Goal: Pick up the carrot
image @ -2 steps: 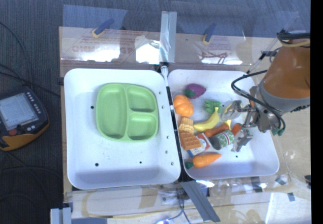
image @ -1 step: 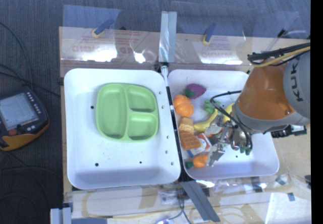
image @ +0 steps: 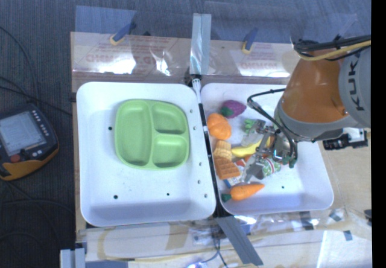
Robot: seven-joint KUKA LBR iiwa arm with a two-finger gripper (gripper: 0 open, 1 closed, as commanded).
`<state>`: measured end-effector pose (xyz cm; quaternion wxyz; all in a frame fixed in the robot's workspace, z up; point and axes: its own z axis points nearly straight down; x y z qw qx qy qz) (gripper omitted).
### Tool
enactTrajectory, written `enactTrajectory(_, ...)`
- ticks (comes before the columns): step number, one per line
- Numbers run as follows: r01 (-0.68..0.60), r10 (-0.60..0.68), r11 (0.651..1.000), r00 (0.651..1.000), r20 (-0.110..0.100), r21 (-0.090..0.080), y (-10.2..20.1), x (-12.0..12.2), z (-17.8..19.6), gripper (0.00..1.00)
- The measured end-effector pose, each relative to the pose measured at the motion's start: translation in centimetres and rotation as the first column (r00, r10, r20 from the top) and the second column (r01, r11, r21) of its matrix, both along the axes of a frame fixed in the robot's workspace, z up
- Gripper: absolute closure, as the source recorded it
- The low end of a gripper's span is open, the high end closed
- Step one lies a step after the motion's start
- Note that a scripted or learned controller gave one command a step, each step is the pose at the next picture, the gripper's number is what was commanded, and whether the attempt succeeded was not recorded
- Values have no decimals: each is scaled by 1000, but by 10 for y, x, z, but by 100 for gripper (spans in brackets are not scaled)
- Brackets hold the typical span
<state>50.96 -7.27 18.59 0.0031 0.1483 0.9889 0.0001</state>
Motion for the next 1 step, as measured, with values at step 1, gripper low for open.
enactTrajectory(1,1,-1,1000,1000,-7,0,25,-26,-2,0)
